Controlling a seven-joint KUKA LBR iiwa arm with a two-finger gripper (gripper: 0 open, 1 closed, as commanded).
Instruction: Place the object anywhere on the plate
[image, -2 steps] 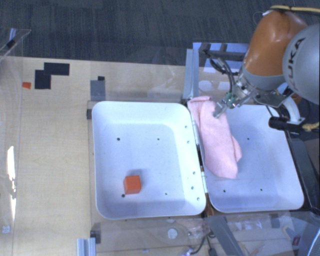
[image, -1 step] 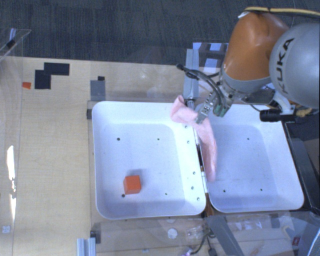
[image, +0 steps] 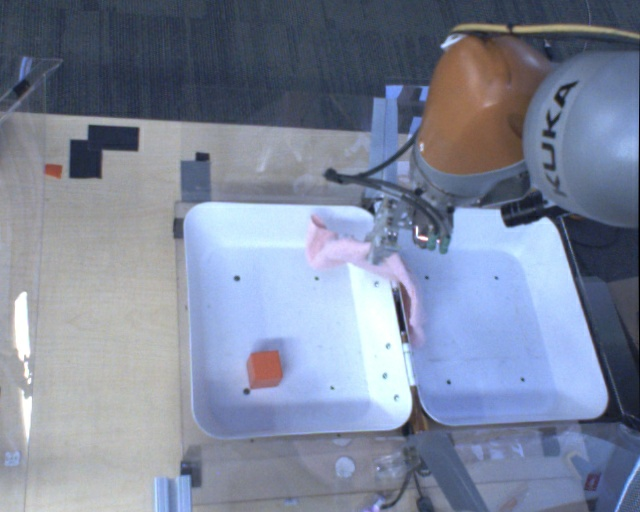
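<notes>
Pink cloth (image: 345, 252) hangs pinched in the gripper (image: 383, 250) above two white bins (image: 230, 400) on a wooden bench (image: 90, 320).

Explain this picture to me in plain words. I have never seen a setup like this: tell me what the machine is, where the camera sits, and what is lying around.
One camera looks down at a slant from above a wooden bench. The big grey and orange thing coming in from the right of the picture is a robot arm, moved by a program. At its tip is a small claw for picking things up.

On the bench stand two shallow white bins side by side: the left bin and the right bin. A small orange block lies in the left bin, toward its near corner. A pink cloth hangs from the claw and drapes down across the wall where the two bins meet, so the claw seems to be holding it.
</notes>
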